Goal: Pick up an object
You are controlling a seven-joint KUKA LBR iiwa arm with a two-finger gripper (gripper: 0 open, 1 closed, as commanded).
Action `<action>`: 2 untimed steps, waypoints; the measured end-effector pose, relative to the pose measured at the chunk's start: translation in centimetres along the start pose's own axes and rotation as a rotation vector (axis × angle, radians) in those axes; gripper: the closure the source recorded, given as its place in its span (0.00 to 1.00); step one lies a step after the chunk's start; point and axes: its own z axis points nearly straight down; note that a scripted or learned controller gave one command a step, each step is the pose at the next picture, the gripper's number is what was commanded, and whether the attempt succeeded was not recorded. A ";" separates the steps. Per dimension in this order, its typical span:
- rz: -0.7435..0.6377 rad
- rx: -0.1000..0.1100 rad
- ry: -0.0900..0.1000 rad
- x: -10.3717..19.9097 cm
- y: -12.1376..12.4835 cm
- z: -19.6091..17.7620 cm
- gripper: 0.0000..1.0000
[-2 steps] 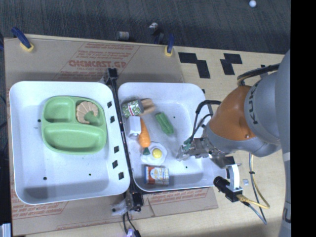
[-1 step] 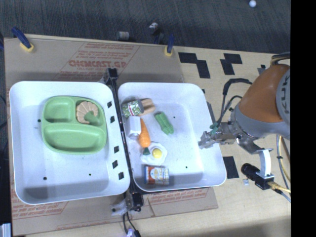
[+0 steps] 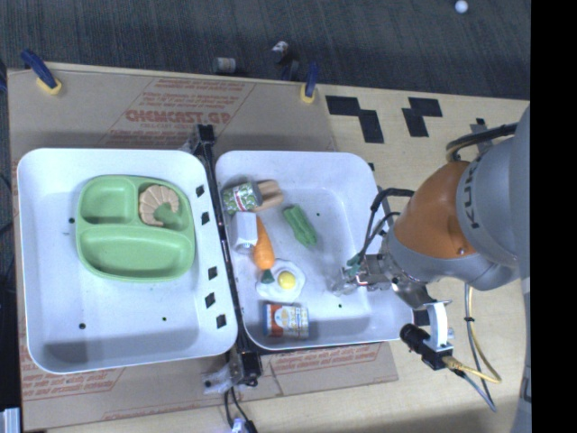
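At the right edge of the right bin (image 3: 361, 174), the gripper (image 3: 347, 276) hangs low over the bin floor beneath the arm's orange band (image 3: 431, 216). The wrist covers much of it, and I cannot tell how it is set; nothing shows in its grasp.

Nearest to it lies bare white floor. Further left is the cluster of toy food: a green pickle (image 3: 300, 225) tilted near the bin's middle, an orange carrot (image 3: 262, 246) beside a small white carton (image 3: 245, 231), a fried egg (image 3: 282, 282) below them, a labelled can (image 3: 286, 320) at the front wall and another can (image 3: 242, 198) next to a bread piece (image 3: 269, 190) at the back. The left bin (image 3: 54, 332) holds a green divided plate (image 3: 135, 255) with a cookie (image 3: 160, 205).

This looks like the approach step, with no object yet picked. The next move calls for shifting left over one piece, probably the egg or pickle, and descending squarely onto it.
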 end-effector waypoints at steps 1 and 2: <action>0.000 -0.009 -0.006 1.4 0.2 -17.4 1.00; 0.000 -0.001 -0.001 3.4 0.0 -13.1 1.00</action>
